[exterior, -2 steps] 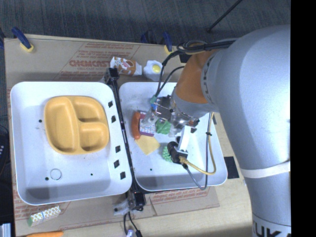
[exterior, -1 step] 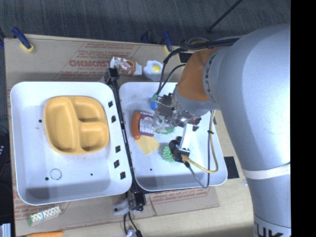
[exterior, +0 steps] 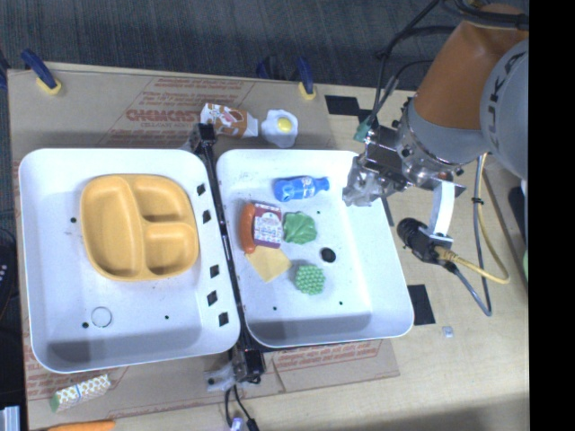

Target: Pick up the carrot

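Note:
The carrot point(exterior: 245, 227) is a short orange piece lying in the right bin point(exterior: 382, 268), near that bin's left wall. It touches a red and white packet point(exterior: 267, 224) on its right side. My gripper point(exterior: 356, 190) hangs over the right bin's upper right part, close to the right wall, well to the right of the carrot and a little farther back. Nothing shows between its tips.
The right bin also holds a blue bottle point(exterior: 299, 188), a green leaf point(exterior: 300, 229), a yellow cheese wedge point(exterior: 268, 264) and a green bunch point(exterior: 309, 279). A yellow divided tray point(exterior: 139, 224) fills the left bin point(exterior: 54, 330). Small items lie behind the bins; an orange object point(exterior: 85, 426) lies at the bottom edge.

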Controlling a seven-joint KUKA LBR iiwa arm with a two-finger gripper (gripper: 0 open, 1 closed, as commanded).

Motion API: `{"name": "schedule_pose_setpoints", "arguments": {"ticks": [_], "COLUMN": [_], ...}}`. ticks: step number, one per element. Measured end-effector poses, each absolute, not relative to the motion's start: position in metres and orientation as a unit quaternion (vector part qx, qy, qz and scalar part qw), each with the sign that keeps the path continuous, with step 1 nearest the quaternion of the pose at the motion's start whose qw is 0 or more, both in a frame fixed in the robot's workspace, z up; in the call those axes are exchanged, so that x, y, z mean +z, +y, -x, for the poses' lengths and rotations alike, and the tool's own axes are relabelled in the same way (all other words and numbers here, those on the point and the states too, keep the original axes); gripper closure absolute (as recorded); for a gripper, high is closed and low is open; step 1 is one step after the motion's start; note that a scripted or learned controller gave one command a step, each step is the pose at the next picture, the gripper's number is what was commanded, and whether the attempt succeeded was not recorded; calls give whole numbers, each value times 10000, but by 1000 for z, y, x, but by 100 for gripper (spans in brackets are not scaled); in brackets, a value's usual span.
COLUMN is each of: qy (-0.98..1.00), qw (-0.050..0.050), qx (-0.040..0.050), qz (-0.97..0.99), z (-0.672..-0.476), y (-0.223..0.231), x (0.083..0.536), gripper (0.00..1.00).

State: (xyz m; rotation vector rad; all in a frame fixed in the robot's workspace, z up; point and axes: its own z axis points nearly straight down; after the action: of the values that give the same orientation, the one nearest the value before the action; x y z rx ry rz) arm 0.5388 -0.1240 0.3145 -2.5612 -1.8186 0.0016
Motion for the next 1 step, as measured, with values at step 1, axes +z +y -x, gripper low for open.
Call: {"name": "schedule_pose_setpoints", "arguments": {"ticks": [1], "qy": [-5868], "qw": [8], "qx": [6], "qz": [8098], "z": [-532], "y": [-195], "x": [341], "gripper": [100]}}
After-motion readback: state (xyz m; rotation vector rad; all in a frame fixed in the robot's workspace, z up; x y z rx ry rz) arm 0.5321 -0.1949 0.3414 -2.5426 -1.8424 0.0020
